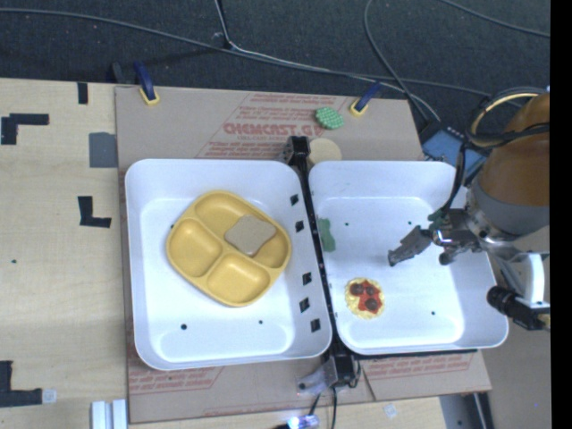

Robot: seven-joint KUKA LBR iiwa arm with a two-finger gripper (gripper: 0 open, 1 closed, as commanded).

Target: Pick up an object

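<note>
We see the claw (404,251) hanging over the right bin (447,179), its dark fingers pointing left; how far apart they stand we cannot tell, and nothing shows between them. Below and left of it, apart from it, a small pizza-like toy (365,298) lies on the bin floor. A green piece (325,234) sits by that bin's left wall. In the left bin (143,266) a yellow divided plate (228,247) carries a tan slice (250,234)

Backdrop: dark carpet floor (295,12) at 12 o'clock, crossed by cables (268,56). Wooden bench top (54,168) at 9 o'clock; brown cardboard sheet (250,128) centre.
</note>
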